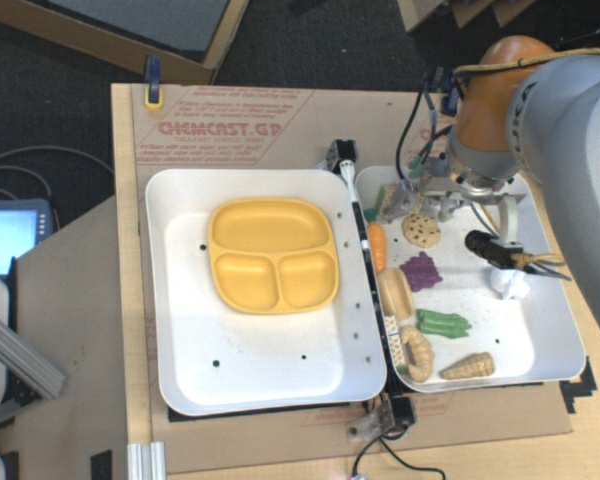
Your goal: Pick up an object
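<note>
1. A tan cone-shaped toy (467, 367) lies at the right bin's (550, 353) near edge, beside a green toy (442, 322).
2. A yellow divided tray (273, 254) sits in the left bin (180, 298).
3. The gripper (421, 206) hangs over the right bin's far end, just above a cookie (420, 231); whether it grasps anything cannot be told.
</note>
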Motion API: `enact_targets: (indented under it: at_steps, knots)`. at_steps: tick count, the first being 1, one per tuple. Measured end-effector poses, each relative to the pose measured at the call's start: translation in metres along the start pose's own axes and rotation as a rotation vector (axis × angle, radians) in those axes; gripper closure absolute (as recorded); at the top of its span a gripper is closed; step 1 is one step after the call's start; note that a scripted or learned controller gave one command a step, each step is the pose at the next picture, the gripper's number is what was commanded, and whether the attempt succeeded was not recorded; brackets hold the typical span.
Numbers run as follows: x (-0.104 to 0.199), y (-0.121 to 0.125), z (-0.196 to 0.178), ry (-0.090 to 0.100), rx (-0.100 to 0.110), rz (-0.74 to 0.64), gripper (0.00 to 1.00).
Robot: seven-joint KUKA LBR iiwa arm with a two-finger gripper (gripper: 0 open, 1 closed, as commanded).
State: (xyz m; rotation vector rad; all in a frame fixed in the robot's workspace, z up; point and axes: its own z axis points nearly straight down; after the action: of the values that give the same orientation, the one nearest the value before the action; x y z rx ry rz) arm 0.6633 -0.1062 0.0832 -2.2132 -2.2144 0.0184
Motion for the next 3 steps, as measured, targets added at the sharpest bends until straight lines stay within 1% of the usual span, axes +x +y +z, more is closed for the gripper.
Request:
enact_targets:
  at_steps: [1, 3]
  knots:
    - [0.0090, -0.0007, -0.0001, -0.004, 0.003, 0.001, 0.00]
    - [0.0048, -0.0005, 0.0005, 0.000, 0.002, 0.000, 0.00]
